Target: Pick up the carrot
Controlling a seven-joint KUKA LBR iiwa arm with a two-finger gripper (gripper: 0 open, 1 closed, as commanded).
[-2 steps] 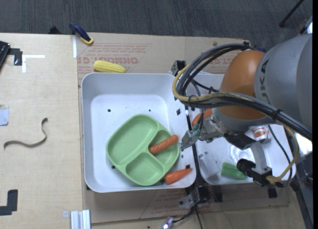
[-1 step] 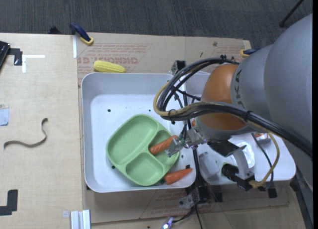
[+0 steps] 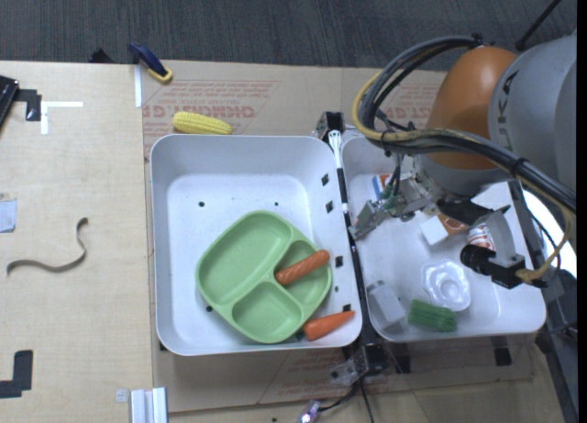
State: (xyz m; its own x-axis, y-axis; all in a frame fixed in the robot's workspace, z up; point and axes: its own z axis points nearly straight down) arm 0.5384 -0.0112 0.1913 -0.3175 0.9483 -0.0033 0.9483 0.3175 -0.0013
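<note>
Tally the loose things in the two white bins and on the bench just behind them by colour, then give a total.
Orange: 2, a carrot on the green tray and a carrot at the tray's edge.
Green: 2, the tray and a green block.
Yellow: 1, a corn cob.
Clear: 1, a plastic cup.
Grey: 1, a grey block.
Total: 7
</note>
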